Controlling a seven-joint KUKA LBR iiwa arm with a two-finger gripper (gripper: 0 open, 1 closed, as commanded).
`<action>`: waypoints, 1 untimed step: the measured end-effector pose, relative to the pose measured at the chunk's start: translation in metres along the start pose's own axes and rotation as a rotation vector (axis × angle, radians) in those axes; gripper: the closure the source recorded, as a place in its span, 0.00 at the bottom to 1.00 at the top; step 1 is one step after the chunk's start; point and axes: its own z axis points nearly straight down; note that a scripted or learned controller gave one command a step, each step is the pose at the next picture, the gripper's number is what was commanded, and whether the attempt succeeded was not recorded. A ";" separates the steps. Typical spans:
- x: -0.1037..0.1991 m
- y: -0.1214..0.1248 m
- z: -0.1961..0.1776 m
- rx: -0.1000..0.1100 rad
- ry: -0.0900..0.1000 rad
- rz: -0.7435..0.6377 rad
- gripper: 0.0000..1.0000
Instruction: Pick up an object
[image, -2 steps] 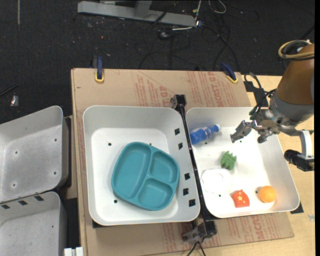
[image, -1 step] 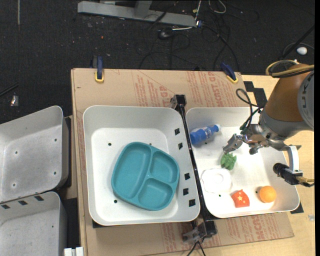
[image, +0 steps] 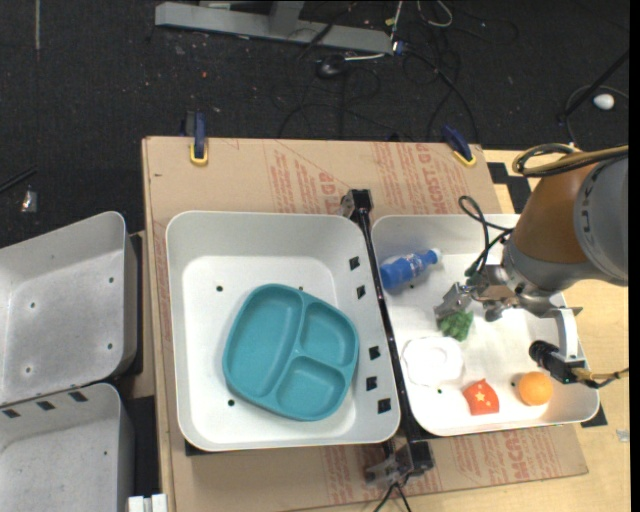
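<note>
The right bin (image: 560, 410) holds a blue bottle (image: 407, 267) lying near its far left corner, a small green object (image: 457, 325), a white round lid (image: 433, 361), a red piece (image: 482, 398) and an orange ball (image: 535, 388). My gripper (image: 462, 300) reaches in from the right and sits low over the green object, just above and touching its top edge. The fingers are dark and small, and their gap cannot be made out. Nothing is visibly lifted.
The left bin (image: 190, 340) carries a teal divided plate (image: 290, 350). A black divider (image: 375, 290) runs between the bins. White panels (image: 60, 300) lie at the far left. The arm's orange band (image: 550, 215) hangs over the right bin's far right side.
</note>
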 end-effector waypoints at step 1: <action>0.000 0.002 -0.013 -0.006 -0.002 0.000 1.00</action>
